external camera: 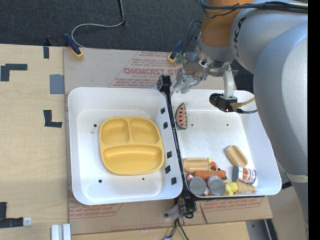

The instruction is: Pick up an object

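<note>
While the pincer [186,82] hangs above the right bin's [260,134] far rim, we cannot tell its opening, and we judge nothing picked yet, the watermelon slice [181,116] lying nearest.

Bench [30,149]: light wood top. Cardboard sheet [135,71] with red print lies across its middle. Two white bins sit side by side on the cardboard, left bin [82,184] touching right bin [260,134] along a clipped seam. Blue-and-yellow clamps at the cardboard's far edge: one at the far-left corner [73,45], one further right [175,53]. Dark tape marks [14,71] on bare wood at the left.
</note>
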Action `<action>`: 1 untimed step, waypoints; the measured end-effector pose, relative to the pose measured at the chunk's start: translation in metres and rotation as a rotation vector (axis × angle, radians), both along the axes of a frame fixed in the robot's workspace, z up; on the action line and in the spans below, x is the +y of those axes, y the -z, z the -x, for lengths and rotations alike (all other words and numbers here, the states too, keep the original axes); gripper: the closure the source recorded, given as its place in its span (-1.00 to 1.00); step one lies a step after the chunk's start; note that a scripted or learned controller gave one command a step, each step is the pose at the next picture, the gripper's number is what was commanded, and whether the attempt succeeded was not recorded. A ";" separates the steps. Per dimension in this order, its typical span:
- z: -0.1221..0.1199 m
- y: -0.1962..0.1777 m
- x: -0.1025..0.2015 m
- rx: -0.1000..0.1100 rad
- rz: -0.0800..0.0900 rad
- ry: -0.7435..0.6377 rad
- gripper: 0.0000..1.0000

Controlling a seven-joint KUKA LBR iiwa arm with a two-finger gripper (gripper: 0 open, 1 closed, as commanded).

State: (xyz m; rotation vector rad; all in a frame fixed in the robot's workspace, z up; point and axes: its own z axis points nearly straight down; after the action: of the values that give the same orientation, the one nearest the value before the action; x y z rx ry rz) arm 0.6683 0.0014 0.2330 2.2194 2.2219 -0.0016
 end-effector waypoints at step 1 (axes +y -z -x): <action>0.001 0.050 0.052 0.003 -0.001 -0.001 1.00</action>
State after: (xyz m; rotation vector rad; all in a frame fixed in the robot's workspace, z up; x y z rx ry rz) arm 0.6676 0.0537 0.1833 2.2202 2.2255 -0.0034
